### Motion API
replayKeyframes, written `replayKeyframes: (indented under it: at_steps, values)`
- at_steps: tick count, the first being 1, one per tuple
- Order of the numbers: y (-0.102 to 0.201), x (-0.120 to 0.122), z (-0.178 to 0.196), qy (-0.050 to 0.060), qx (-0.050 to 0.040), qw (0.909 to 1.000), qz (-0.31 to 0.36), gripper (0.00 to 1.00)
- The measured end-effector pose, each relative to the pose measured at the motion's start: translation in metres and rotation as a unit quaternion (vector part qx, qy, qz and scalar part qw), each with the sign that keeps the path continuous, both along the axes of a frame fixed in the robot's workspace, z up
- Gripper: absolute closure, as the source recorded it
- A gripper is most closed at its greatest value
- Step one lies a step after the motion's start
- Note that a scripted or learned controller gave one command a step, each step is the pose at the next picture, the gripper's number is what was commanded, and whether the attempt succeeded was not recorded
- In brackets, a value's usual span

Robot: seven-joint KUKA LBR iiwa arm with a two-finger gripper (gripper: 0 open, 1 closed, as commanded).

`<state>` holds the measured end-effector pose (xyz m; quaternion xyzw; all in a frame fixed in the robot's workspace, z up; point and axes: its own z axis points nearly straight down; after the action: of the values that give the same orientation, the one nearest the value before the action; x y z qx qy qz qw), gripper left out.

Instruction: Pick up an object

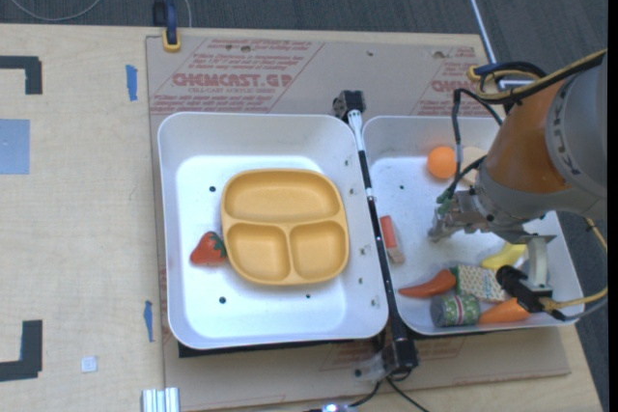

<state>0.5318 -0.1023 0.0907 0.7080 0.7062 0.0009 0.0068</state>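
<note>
My gripper [446, 225] hangs low over the middle of the right bin [413, 171], and the grey and orange arm covers the bin's right side. An orange ball [441, 162] lies just behind the gripper. A small red block [390, 237] rests to its left by the bin wall. In front of it lie a red chili pepper [429, 285], a patterned pouch [475, 281], a green can [456, 310], an orange carrot [504, 311] and a yellow banana [506, 257]. Nothing visible is caught in the gripper.
The left bin [183, 236] holds a yellow divided plate [285, 225] with a strawberry [207, 249] at its left edge. A black clamp [349, 102] sits at the back where the two bins meet. Cables trail off the arm at the right.
</note>
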Motion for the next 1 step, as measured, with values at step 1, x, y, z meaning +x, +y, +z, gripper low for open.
replayKeyframes:
  at_steps: [1]
  values:
    - [0.0088,0.0024,-0.0006,-0.001,0.0063,1.0,0.004,0.0]
